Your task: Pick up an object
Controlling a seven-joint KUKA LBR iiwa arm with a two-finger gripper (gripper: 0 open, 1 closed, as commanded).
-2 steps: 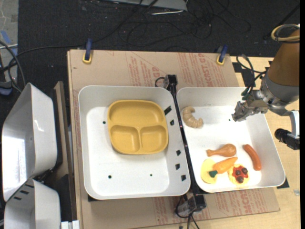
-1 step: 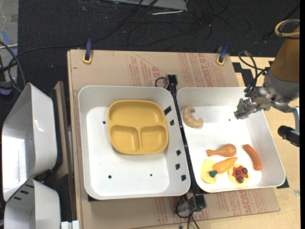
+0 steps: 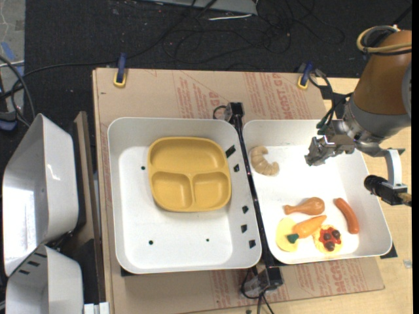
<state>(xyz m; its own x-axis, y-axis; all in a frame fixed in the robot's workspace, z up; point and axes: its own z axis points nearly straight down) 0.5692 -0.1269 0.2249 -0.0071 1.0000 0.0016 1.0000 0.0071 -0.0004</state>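
Observation:
My gripper (image 3: pixel 318 152) hangs over the upper right part of the right bin (image 3: pixel 288 131), with nothing seen between its fingers. A pale croissant-shaped piece (image 3: pixel 264 161) lies to its left, near the bin's left wall. Toward the bin's front lie a toy chicken drumstick (image 3: pixel 306 207), an orange carrot (image 3: pixel 308 227) on a yellow disc (image 3: pixel 283 235), a red sausage (image 3: pixel 347 214) and a small pizza-like piece (image 3: pixel 329 238).
A yellow divided plate (image 3: pixel 190 173) sits in the left bin (image 3: pixel 131 241). Both bins rest on a cardboard-covered bench (image 3: pixel 196 90) held by yellow clamps (image 3: pixel 120 78). White tubs (image 3: pixel 36 182) stand off the bench at left.

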